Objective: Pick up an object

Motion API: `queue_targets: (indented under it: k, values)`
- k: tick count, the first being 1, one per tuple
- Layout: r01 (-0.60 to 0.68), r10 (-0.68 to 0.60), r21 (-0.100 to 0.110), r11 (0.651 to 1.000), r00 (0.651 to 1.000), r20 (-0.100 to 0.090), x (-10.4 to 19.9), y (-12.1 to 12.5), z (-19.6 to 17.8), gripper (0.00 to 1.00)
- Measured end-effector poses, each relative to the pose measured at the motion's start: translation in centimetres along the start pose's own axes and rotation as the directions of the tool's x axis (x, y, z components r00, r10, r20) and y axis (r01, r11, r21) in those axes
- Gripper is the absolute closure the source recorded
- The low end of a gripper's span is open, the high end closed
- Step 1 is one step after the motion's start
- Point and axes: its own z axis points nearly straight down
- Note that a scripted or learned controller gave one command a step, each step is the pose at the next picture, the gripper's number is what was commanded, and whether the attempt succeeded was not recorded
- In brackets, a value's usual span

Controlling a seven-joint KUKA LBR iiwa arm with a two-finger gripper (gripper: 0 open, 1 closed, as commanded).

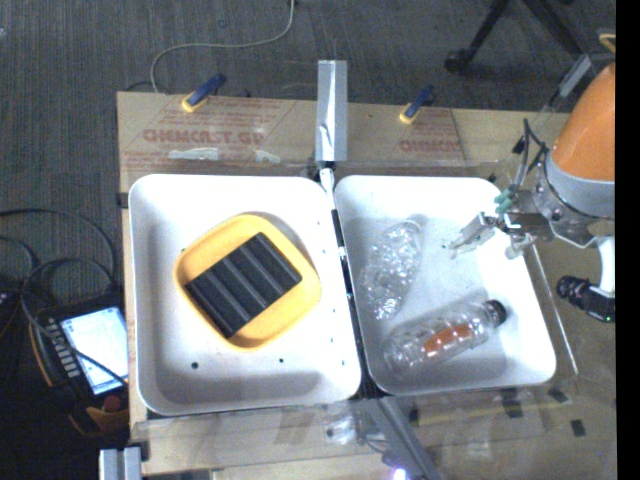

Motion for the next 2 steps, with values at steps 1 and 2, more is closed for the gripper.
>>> queue_targets:
  k: [1,2]
  values:
    - [-0.003,0.003,-0.009,1.000,1.000,0.002,4.5,-1.0,14.8,0.00]
    - [0.263,-0.263,-0.009,0.965,0.965,0.007,3.0,7.6,15.2,0.00]
